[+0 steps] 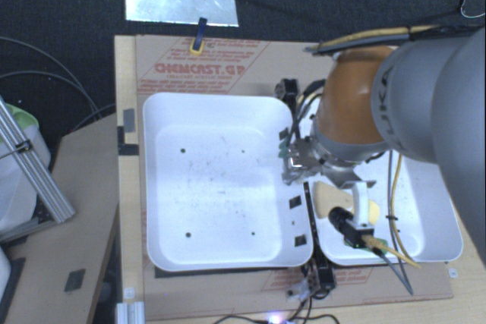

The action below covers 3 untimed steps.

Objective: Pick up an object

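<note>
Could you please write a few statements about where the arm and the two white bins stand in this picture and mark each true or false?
1. The arm reaches over the right bin. True.
2. The left bin holds a heap of toys. False: its floor shows no objects, just small dark specks.
3. The orange band sits above the wrist. True.
4. The two bins are stacked. False: they sit side by side.
</note>
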{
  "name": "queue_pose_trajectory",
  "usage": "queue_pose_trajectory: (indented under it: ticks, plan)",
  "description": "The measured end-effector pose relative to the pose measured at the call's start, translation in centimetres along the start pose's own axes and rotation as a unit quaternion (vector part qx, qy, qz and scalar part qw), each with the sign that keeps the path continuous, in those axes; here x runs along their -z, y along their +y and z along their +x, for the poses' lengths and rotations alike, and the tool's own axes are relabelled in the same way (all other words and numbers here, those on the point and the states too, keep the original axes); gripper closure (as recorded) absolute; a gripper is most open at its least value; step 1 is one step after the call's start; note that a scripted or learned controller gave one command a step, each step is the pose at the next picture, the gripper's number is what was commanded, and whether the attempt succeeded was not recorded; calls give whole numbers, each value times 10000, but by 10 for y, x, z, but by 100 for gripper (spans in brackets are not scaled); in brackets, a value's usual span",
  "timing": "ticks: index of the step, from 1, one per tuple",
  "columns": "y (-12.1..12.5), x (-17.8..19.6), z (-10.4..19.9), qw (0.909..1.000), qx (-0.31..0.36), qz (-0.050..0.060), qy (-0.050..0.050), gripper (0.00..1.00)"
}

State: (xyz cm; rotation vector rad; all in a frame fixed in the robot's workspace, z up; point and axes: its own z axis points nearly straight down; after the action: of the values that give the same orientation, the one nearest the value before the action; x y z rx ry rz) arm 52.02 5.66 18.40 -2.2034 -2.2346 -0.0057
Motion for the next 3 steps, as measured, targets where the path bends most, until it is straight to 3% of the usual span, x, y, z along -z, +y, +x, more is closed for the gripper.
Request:
queue_pose_trajectory:
  ticks: [1,2,3]
  plan:
    - [-35,0,5,10000,-61,12,-18,100]
    - [-31,187,25,9999,-31,-103,2,100]
    - [-33,264,-33,9999,-86,-59,-24,100]
